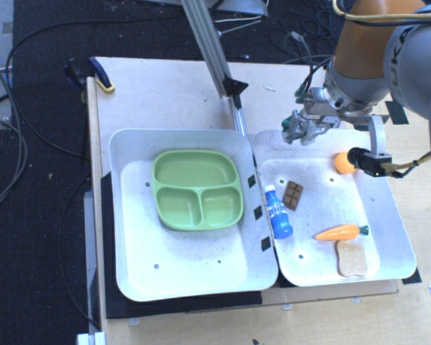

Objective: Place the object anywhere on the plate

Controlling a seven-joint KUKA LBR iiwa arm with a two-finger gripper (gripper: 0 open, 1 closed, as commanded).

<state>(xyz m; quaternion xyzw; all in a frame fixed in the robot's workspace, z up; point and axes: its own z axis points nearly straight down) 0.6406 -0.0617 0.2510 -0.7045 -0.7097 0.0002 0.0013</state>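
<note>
From the right edge of the view, the grey arm [406,45] reaches in with its orange band uppermost and its wrist bent down over the far rim of the right bin [391,257]. At its end the tool [299,131] hangs just above that rim, near the bins' shared corner; it is small and partly blurred, so I cannot tell how its jaws stand, though nothing seems to sit between them. White letters run along the grey link near the band, cut off by the frame and not readable. Inside the right bin lie a brown chocolate bar [293,195], a blue and white bottle [276,211] along the left wall, an orange carrot [338,232] with a green tip, a slice of bread [352,258] and an orange ball [343,163] beside a black fitting. The label on the bottle is too small to read. A green plate [198,190] with three compartments rests in the left bin [129,264]. Both bins sit on a pale bench [158,92], with dark carpet, loose cables and a slanted metal rail [208,38] beyond.
</note>
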